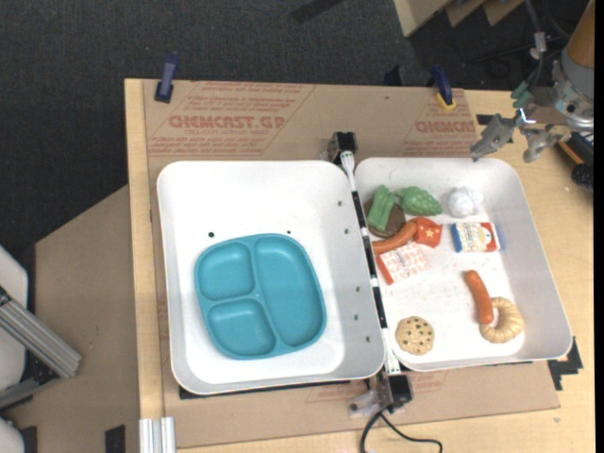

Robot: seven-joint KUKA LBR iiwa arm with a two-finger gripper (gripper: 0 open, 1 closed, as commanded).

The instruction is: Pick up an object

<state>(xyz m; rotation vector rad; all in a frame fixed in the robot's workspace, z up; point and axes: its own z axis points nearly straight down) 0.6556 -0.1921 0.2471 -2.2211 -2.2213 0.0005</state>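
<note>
A: Gripper (511,140) upper right, above right bin (545,262); fingers spread, nothing between. Toy food clustered centre right.

B: Risk: hot dog (478,296) touching pretzel (503,321); closing could nudge both, miss.

Single fixed camera, mounted above the bench (283,111) and looking down at a slant, far enough back to take in both white bins whole. The left bin (179,196) occupies the centre-left of the frame, the right bin (538,253) the centre-right; their shared edge runs near the middle. Dark floor fills the upper left. The arm (566,83) enters at the upper right corner, partly cut by the frame edge
</note>
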